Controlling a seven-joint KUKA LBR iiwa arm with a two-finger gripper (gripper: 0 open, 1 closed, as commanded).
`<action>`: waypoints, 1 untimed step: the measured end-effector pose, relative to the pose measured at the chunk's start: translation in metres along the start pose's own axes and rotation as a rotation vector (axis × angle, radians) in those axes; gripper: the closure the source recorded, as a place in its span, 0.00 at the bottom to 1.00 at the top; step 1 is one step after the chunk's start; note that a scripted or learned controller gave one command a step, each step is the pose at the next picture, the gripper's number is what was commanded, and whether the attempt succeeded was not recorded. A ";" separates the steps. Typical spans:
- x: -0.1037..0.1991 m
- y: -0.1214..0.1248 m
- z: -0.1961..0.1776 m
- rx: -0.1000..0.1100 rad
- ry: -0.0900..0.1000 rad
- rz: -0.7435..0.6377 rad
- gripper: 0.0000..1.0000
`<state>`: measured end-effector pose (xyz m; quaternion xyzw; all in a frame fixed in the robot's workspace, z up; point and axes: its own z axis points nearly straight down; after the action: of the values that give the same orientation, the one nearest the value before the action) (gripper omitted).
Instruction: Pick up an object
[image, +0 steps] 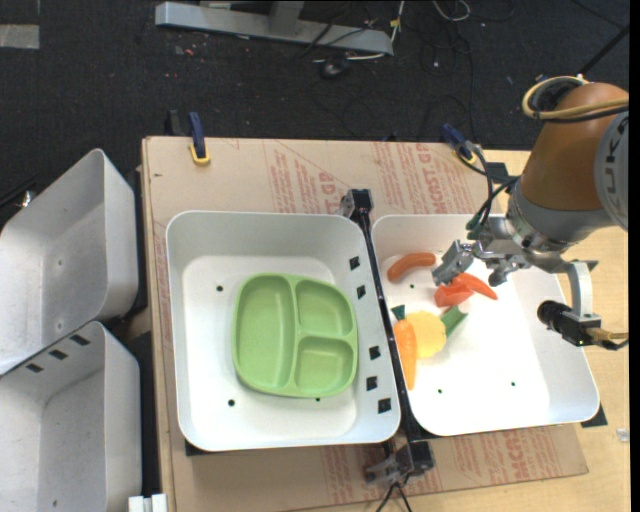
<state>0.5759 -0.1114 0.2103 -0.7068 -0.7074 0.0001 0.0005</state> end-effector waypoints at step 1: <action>0.006 -0.003 0.045 0.004 0.000 0.001 0.00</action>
<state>0.5723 -0.1056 0.1654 -0.7071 -0.7071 0.0014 0.0019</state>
